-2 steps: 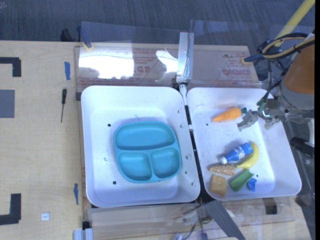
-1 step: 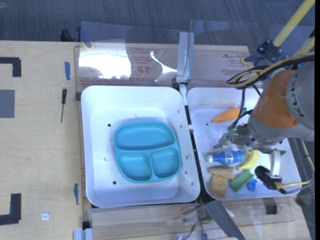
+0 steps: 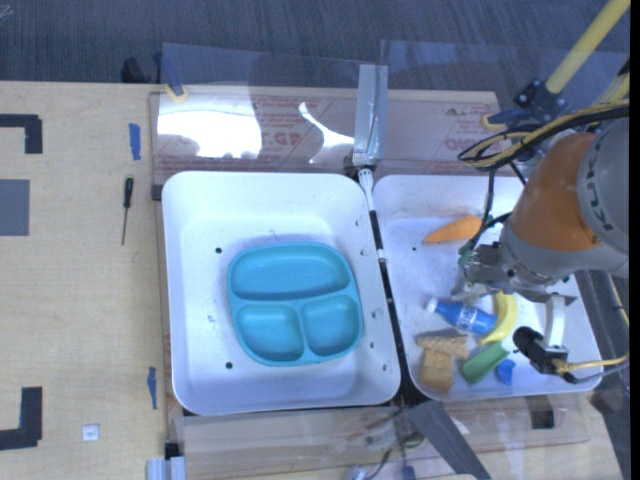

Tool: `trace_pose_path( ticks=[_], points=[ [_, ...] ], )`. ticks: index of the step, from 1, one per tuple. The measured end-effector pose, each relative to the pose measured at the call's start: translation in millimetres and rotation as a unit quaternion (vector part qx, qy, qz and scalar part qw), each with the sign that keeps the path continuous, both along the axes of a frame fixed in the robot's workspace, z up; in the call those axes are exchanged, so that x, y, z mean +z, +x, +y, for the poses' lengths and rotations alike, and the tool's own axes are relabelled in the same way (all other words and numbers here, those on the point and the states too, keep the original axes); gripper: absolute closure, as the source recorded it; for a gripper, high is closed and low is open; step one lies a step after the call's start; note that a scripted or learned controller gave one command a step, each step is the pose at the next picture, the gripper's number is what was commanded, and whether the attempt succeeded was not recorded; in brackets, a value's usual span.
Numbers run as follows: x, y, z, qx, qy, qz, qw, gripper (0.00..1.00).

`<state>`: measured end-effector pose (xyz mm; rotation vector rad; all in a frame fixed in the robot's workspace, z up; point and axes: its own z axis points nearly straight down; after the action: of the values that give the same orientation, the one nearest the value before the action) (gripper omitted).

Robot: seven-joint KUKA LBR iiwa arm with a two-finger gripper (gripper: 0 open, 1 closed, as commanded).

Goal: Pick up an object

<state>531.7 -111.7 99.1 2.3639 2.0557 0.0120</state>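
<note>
Both bins, left (image 3: 190, 218) and right (image 3: 400, 218), look like smooth white plastic with a soft sheen. The divided tray (image 3: 293, 301) in the left bin is turquoise plastic, smooth, semi-matt. Bench top (image 3: 70, 298) reads as pale wood or laminate, matt. Behind the bins, a clear glossy panel (image 3: 260, 118) throws bright glare. Arm band (image 3: 555, 203) is orange, satin; the casing (image 3: 610, 183) beside it grey, smooth. Banana (image 3: 503, 318) and carrot (image 3: 452, 230) look like smooth plastic toys. The tan block (image 3: 437, 358) appears rough, crumbly.

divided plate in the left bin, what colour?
Light blue: the three-compartment plastic plate shows clearly in the camera view.
</note>
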Motion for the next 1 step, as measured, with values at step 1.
trace_pose_path(
  ticks=[1],
  points=[
    [-0.7, -0.4, 0.1, 0.0, 0.0002, 0.001, 1.0, 0.0]
  ],
)
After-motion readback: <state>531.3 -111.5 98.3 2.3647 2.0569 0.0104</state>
